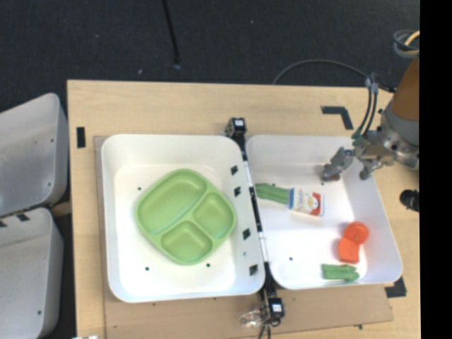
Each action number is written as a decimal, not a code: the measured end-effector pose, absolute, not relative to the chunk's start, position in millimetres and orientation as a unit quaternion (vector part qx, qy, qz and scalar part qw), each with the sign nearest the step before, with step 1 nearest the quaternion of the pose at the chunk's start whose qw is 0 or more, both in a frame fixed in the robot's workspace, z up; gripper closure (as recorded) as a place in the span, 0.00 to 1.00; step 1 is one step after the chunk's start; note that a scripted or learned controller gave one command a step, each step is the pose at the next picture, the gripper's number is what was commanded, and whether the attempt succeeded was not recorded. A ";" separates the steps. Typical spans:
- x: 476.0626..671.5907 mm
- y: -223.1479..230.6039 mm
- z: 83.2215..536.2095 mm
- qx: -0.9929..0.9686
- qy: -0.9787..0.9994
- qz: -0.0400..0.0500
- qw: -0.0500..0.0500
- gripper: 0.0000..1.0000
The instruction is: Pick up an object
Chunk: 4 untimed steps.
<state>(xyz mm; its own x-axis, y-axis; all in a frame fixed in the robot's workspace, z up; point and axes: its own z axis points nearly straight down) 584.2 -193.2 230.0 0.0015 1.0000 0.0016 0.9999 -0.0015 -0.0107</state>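
Note:
In the right bin (282, 150) lie three things. A green and white tube with a red end (291, 199) rests near the middle. An orange cup-like object (352, 241) sits toward the right wall, and a small green piece (340, 272) lies by the front rim. My gripper (348, 168) hangs over the bin's back right part, above and to the right of the tube. Its fingers stand apart with nothing between them.
The left bin (120, 274) holds a light green divided plate (185, 215). A ridge with black clips (248, 203) separates the two bins. A black cable (318, 66) loops across the wooden bench behind the right bin. The arm enters from the right edge.

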 end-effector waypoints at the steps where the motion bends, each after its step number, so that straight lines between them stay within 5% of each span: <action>1: 586.8 -192.8 236.7 -0.707 -0.708 0.000 -0.001 0.00; 4: 584.3 -204.0 103.4 -0.710 -0.704 -0.001 -0.002 0.00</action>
